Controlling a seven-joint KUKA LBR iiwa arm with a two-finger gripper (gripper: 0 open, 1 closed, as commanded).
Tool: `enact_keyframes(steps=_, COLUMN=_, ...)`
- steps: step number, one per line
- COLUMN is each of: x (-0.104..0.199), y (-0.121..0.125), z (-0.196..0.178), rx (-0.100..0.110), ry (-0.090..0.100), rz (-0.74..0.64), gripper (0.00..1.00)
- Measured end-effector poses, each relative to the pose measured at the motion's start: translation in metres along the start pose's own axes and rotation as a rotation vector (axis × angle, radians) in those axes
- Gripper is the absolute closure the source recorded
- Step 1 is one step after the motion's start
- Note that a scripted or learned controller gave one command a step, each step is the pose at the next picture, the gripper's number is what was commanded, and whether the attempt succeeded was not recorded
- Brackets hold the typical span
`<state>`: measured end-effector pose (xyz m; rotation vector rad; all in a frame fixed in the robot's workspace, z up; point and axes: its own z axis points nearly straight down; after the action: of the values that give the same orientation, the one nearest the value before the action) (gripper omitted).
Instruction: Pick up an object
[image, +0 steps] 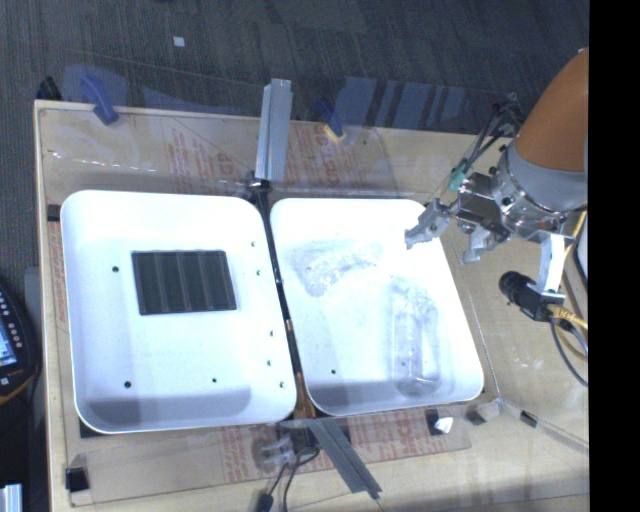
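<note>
Fingers (448, 232) spread apart, nothing between them, poised over right bin's (460, 300) top right corner. Clear bottle (414, 335) lying in right bin near right wall, lengthwise toward bottom edge. Crumpled clear wrapper (328, 263) in same bin, upper left part. Dark ribbed pad (184, 281) in left bin (80, 300), centre-left. Both bins side by side on worktop (150, 150).

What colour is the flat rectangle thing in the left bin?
Dark grey rectangle, with stripes; it shows in the camera view.
</note>
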<state>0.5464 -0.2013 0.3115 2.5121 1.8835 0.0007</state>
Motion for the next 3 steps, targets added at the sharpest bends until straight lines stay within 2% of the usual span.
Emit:
enact_keyframes(steps=1, x=0.010, y=0.028, z=0.008, rx=0.001, ry=0.000, rz=-0.158, gripper=0.00)
enact_keyframes(steps=2, x=0.000, y=-0.003, z=-0.007, rx=0.005, ry=0.000, rz=-0.030, gripper=0.00)
enact_keyframes(steps=3, x=-0.005, y=-0.013, z=-0.022, rx=0.000, ry=0.000, rz=-0.124, gripper=0.00)
